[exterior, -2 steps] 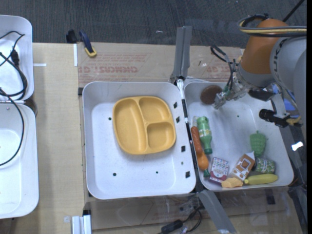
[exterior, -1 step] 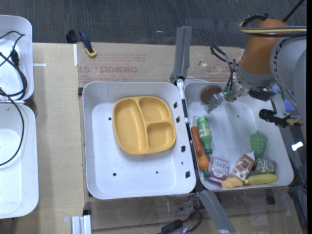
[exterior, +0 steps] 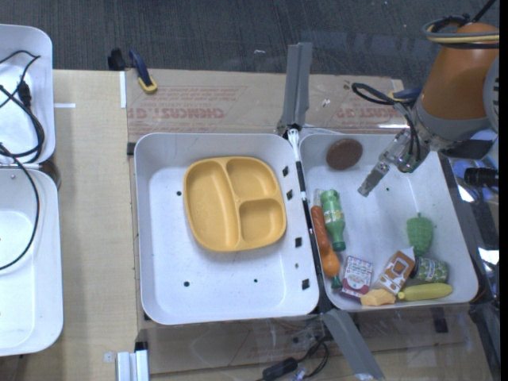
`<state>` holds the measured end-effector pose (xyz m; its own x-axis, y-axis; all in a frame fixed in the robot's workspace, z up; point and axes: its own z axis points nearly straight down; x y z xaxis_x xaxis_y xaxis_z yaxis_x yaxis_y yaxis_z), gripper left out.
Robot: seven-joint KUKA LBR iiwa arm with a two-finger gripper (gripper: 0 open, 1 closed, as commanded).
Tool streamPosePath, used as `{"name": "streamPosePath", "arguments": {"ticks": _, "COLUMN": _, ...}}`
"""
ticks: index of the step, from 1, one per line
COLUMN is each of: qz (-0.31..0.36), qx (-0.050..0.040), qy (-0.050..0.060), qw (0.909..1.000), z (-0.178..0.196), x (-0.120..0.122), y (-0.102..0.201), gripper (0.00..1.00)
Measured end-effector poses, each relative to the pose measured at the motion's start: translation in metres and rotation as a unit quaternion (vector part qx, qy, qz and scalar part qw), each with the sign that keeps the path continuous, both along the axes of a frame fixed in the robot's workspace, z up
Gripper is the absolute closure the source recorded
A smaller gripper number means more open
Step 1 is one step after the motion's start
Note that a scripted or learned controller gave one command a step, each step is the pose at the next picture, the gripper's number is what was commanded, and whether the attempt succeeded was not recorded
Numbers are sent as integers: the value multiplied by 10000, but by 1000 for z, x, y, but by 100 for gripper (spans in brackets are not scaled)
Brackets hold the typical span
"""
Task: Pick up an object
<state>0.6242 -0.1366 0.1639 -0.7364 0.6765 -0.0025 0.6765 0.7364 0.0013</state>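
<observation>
So the tool [exterior: 373, 182] is hanging over the far part of the right bin [exterior: 460, 236], nothing between its fingers that I can see, and honestly I can't tell if they're spread or pressed together from this angle. Nothing's been picked yet, and everything worth grabbing sits in that right bin. If it were me, I'd go for the brown disc [exterior: 344, 154] just left of the tool or the green bottle [exterior: 332, 217] a bit nearer, since both have bare floor around them (the near-right pile is a mess, stuff touching stuff, easy to fumble). Come straight down, fingers either side of the narrow width, and stay off the wall between the bins. Count: two bins, one yellow tray [exterior: 235, 203] in the left bin [exterior: 159, 236], one disc, one bottle, one carrot [exterior: 321, 240] along the left wall, one green lump [exterior: 420, 233], one banana [exterior: 425, 291], and roughly three or four small packets [exterior: 357, 275] in the near clutter, hard to separate.
</observation>
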Motion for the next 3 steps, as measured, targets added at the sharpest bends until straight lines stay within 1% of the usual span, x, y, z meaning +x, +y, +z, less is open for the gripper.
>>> {"name": "streamPosePath", "arguments": {"ticks": 1, "qz": 1125, "qx": -4, "qy": 2, "qw": 9937, "z": -72, "x": -17, "y": 21, "gripper": 0}}
{"name": "streamPosePath", "arguments": {"ticks": 2, "qz": 2118, "qx": -5, "qy": -5, "qw": 9773, "z": 8, "x": -58, "y": -16, "gripper": 0}}
{"name": "streamPosePath", "arguments": {"ticks": 3, "qz": 1716, "qx": -7, "qy": -7, "qw": 9852, "z": 161, "x": -47, "y": 13, "gripper": 0}}
